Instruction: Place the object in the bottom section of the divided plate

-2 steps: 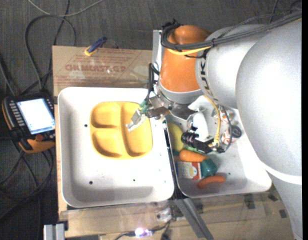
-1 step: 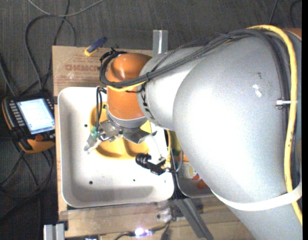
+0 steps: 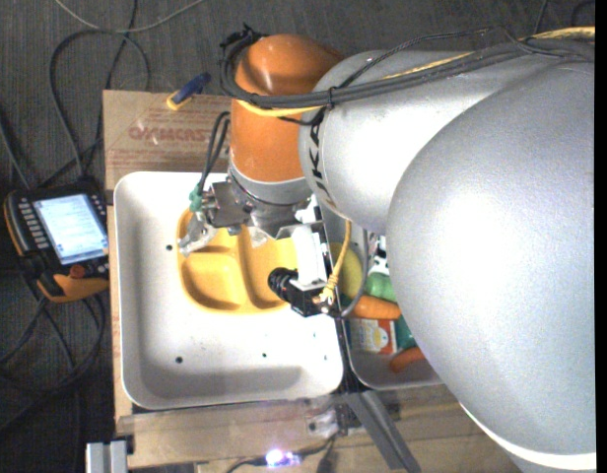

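Grey arm above yellow plate

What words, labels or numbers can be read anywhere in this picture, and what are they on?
Cardboard sheet under the white bin: red printed lettering, too blurred to read.
Handheld screen on the floor beside the bench: lit, with rows of text too small to read.
Carton in the other bin: a coloured label, no letters legible.
White tag near the arm's wrist: no legible text.
Nothing here can be quoted with confidence.

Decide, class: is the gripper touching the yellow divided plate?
Cannot tell. In the camera view the wrist hides the gripper where it overlaps the plate.
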`<action>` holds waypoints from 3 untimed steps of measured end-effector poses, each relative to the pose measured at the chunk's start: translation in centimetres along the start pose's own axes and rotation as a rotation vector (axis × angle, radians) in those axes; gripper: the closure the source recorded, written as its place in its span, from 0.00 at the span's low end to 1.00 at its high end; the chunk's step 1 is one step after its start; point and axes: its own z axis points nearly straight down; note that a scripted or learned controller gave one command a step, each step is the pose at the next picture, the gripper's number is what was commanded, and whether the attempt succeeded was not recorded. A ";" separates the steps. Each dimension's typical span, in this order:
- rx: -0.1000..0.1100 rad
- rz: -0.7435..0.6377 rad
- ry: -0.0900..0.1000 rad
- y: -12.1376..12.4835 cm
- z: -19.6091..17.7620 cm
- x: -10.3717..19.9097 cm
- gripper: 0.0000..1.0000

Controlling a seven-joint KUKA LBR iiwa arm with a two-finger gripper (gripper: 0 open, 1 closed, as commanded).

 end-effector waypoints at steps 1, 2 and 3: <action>-0.002 -0.096 0.006 -7.7 13.6 -0.5 0.00; 0.009 0.031 0.000 -0.7 -0.6 -0.3 0.00; 0.002 -0.145 -0.001 3.1 -2.2 0.1 0.00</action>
